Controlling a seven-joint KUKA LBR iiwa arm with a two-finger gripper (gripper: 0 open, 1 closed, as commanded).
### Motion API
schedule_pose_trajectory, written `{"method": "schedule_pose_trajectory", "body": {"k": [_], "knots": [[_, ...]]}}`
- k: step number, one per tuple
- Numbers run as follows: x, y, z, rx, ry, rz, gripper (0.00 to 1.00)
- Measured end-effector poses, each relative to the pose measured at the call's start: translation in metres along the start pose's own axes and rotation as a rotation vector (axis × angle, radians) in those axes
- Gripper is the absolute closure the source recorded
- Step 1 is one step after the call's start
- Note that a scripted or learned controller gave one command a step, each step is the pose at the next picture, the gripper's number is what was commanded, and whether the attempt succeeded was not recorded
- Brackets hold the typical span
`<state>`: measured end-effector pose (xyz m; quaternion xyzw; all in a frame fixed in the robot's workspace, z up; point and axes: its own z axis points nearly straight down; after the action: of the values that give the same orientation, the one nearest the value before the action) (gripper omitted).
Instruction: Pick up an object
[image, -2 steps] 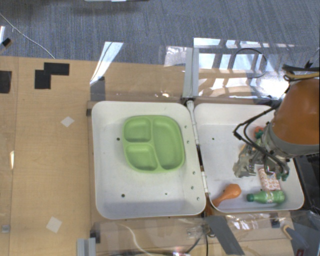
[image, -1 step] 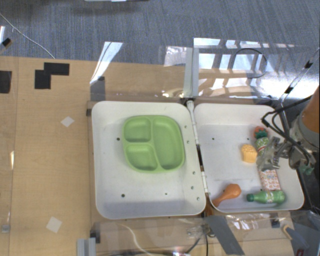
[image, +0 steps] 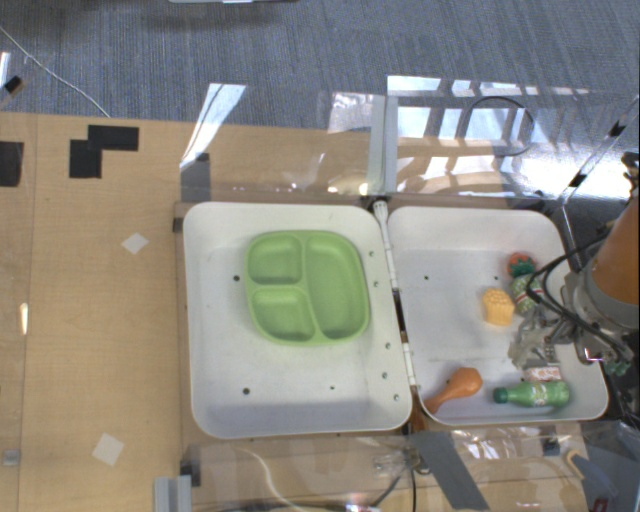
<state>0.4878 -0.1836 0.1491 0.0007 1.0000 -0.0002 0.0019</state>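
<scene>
Yellow corn-like toy (image: 498, 306) lies loose in the right bin (image: 450, 300) just left of the gripper (image: 532, 340), whose grip I can't make out, with a green bottle (image: 531, 396) and orange drumstick-shaped toy (image: 452, 388) near the front wall and a green divided plate (image: 305, 287) in the left bin (image: 215, 330).

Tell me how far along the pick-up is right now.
Nothing looks picked yet. The gripper is down in the right bin, among the yellow item and green bottle, both lying on the floor. The orange item lies nearby. Grasping and lifting remain.
</scene>
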Motion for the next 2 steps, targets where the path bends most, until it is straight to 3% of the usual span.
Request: {"method": "schedule_pose_trajectory", "body": {"k": [1,2], "knots": [[-0.002,0.021,-0.012,0.000,-0.005,0.268,1.00],[-0.001,-0.011,-0.015,0.002,-0.005,0.039,1.00]]}}
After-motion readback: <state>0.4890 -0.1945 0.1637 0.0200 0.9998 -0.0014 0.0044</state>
